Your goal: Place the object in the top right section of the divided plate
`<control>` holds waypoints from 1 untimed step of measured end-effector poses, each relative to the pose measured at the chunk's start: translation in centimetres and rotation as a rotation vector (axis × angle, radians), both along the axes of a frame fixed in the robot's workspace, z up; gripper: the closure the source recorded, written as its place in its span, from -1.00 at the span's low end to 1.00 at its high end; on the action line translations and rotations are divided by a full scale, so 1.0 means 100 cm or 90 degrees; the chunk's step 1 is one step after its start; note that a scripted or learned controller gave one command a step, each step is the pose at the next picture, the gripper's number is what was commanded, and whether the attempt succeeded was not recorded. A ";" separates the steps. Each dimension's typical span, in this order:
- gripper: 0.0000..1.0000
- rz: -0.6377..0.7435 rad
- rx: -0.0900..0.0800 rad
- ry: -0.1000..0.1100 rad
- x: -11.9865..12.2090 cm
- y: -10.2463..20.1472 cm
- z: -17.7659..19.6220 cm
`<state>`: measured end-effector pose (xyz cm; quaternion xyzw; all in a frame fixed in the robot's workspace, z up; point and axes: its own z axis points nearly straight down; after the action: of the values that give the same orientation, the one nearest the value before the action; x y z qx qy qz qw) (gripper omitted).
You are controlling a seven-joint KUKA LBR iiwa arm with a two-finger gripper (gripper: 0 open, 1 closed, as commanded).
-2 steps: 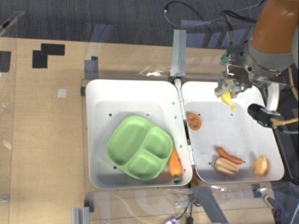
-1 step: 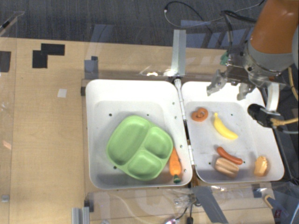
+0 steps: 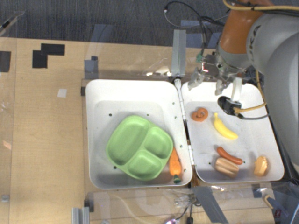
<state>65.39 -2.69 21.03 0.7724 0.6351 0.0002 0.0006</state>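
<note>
A green divided plate [image 3: 139,146] lies tilted in the left bin [image 3: 100,101]. An orange carrot [image 3: 174,164] rests against the plate's lower right edge. My gripper [image 3: 209,83] hangs over the back of the right bin [image 3: 271,139], open, with nothing between its fingers. Just in front of it lie an orange ring-shaped piece [image 3: 201,115] and a yellow banana [image 3: 224,127]. Nearer the front of this bin sit a red sausage [image 3: 229,155], a hot dog bun [image 3: 226,166] and a small bread roll [image 3: 260,165].
A raised divider wall [image 3: 183,120] separates the two bins. Black and yellow cables [image 3: 243,108] hang off the wrist over the right bin's back. A metal post [image 3: 179,50] stands behind the bins. Bare wooden bench [image 3: 42,139] extends to the left.
</note>
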 end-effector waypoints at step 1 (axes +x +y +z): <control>-1.00 -0.137 0.001 -0.001 0.016 0.003 -0.025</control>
<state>66.94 -2.41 18.55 0.8362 0.5484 0.0012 0.0009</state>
